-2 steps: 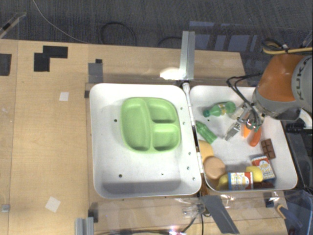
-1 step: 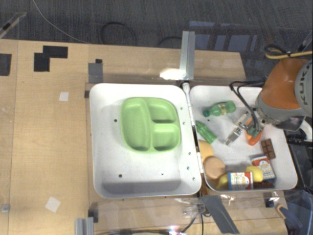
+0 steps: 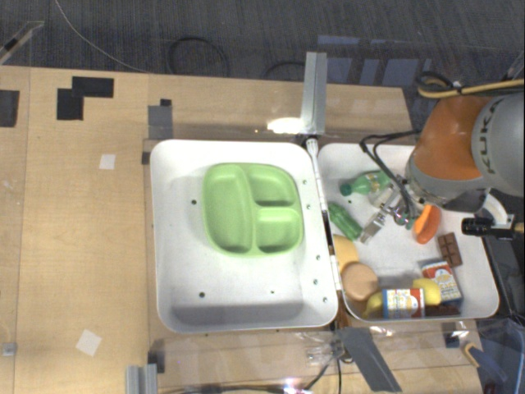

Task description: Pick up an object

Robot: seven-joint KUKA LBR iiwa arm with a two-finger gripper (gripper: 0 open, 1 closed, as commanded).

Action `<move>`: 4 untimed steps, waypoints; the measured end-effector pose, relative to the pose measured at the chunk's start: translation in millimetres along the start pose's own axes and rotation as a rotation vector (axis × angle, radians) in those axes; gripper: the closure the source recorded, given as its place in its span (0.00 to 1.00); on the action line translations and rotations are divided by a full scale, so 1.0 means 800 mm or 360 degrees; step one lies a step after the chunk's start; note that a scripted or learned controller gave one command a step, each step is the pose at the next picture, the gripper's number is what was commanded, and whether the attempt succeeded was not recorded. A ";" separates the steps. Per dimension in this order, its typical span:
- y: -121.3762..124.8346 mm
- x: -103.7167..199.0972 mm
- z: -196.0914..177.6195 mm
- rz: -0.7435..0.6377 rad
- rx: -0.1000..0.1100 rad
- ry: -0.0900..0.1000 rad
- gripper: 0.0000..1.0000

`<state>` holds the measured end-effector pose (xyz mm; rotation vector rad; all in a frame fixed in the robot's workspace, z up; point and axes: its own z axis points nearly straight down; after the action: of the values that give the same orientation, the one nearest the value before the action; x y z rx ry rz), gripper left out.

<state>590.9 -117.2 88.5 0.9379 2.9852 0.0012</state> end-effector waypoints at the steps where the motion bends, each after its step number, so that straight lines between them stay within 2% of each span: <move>1: 0.007 0.043 -0.045 -0.0186 0.0003 0.0015 0.00; 2: 0.040 -0.032 -0.002 -0.0568 0.0004 0.0048 0.00; 3: 0.064 -0.027 -0.008 -0.0817 -0.0002 -0.0016 0.00; 4: 0.074 -0.035 -0.007 -0.0571 -0.0006 -0.0011 0.00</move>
<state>647.5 -84.7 95.0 0.3897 3.0972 -0.0002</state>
